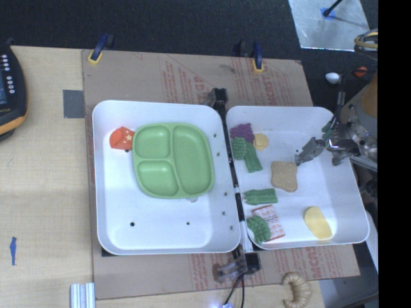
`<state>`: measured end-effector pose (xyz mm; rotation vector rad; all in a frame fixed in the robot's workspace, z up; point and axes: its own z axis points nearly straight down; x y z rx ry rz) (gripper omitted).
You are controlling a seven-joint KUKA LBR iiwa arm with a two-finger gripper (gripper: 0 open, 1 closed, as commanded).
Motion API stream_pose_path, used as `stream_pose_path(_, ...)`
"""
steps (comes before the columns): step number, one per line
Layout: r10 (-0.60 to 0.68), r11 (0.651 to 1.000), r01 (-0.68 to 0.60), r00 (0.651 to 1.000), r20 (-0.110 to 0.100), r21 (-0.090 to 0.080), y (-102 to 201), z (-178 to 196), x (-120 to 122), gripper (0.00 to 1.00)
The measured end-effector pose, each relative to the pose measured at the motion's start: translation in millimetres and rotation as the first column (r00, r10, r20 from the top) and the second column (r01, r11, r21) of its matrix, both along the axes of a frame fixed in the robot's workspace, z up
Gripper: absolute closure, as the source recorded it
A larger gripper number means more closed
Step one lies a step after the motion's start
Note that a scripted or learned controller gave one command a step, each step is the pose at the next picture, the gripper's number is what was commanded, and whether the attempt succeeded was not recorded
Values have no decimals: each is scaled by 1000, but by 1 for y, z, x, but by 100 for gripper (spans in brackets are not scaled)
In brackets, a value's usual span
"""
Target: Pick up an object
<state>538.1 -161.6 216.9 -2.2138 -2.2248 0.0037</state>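
Observation:
My gripper (320, 157) hangs over the right side of the right bin (343, 191), open, with nothing between its fingers. One dark fingertip (303, 156) points left, just above and to the right of a tan bread slice (284, 176). Further left in this bin lie a purple grape bunch (242, 131), a small yellow piece (260, 140), a long green vegetable (246, 154) and a green bean pod (260, 196). Near the front edge sit a green piece on a red and white packet (262, 227) and a yellow lemon (317, 222).
The left bin (115, 217) bears a green divided plate (173, 159) and a red piece with a star (121, 138) at its back left. A black pendant (9, 92) lies at the bench's far left. A tan curled object (297, 288) rests in front of the right bin.

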Motion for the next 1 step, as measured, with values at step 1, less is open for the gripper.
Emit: stream_pose_path(1,5,1000,-5,1000,-8,2,13,-133,17,0)
